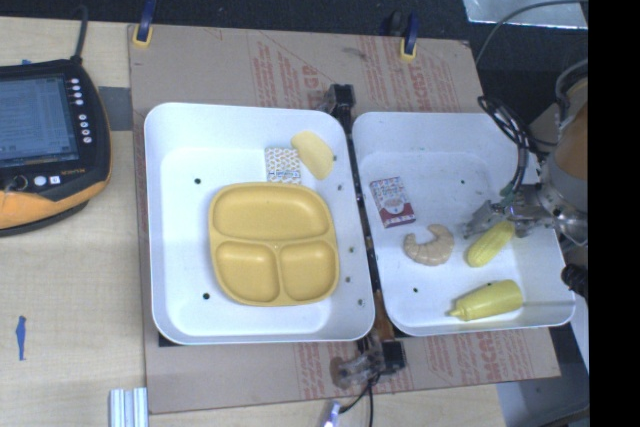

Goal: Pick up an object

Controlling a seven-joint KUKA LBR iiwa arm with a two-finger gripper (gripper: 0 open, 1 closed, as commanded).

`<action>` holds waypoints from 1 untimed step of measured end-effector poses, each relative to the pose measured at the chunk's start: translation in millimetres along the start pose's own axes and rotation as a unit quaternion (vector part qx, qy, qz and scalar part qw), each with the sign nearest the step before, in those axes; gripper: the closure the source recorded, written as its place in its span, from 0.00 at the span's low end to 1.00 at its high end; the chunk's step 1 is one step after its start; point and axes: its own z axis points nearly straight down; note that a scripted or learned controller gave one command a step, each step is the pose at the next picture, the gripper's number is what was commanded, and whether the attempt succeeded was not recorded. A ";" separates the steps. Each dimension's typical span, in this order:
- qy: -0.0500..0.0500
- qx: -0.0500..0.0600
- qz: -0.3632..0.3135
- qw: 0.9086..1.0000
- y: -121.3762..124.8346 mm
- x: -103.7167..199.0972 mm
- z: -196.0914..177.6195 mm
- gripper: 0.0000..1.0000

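Right now gripper [512, 215] sits low in right bin [420, 130] near its right edge, touching corn [489, 244]. Grip state: can't tell. Open floor mid-bin, btwn croissant [429, 246] and far rim.

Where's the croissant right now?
In the camera view, the croissant lies in the right bin, near its left-centre, just below the small red packet and left of the corn cob.

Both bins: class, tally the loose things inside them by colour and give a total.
Yellow: 4 (divided plate, wedge, corn cob, squeeze bottle)
Tan: 1 (croissant)
Red and white: 1 (packet)
Patterned white: 1 (card)
Total: 7
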 end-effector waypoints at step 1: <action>0.000 0.000 -0.001 1.000 0.4 -1.0 -10.9 1.00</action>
